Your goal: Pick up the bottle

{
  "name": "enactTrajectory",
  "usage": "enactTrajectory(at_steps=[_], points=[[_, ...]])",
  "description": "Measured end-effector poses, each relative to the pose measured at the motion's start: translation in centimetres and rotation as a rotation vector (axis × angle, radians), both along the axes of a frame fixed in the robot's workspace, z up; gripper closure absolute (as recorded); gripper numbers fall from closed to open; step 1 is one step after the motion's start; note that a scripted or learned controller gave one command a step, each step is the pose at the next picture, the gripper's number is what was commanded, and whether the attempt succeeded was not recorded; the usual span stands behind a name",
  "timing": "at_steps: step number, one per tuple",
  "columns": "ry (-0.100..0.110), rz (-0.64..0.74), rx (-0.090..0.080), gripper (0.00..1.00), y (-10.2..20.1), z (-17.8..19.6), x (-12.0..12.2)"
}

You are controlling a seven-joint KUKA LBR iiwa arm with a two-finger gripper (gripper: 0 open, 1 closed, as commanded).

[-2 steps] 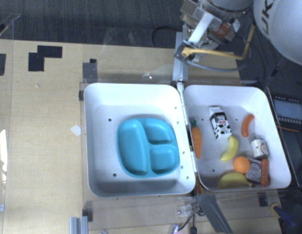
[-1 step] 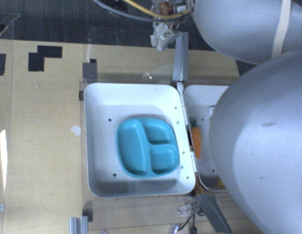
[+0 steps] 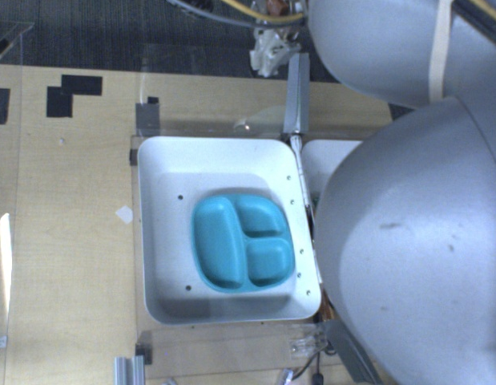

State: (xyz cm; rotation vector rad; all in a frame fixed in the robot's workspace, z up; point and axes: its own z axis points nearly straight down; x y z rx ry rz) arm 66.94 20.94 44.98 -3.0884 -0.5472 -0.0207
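Bottle's place relative to the hand cannot be told, nor the hand's state. Arm (image 3: 408, 239) at 3 o'clock covers the right bin (image 3: 332, 163).

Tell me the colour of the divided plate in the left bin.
The divided plate is light blue, turquoise-like, seen plainly in the camera view against the white bin.

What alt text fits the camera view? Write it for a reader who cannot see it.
A large grey robot arm covers the right side of the scene, hiding most of the right white bin. The left white bin holds a blue divided plate with three compartments. Both bins sit on a light wooden bench.
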Motion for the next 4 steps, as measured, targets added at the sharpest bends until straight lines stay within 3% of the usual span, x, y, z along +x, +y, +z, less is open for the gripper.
enactTrajectory(at_steps=[4], points=[[-0.013, 0.004, 0.011, 1.00, -0.3, 4.7, 0.3]])
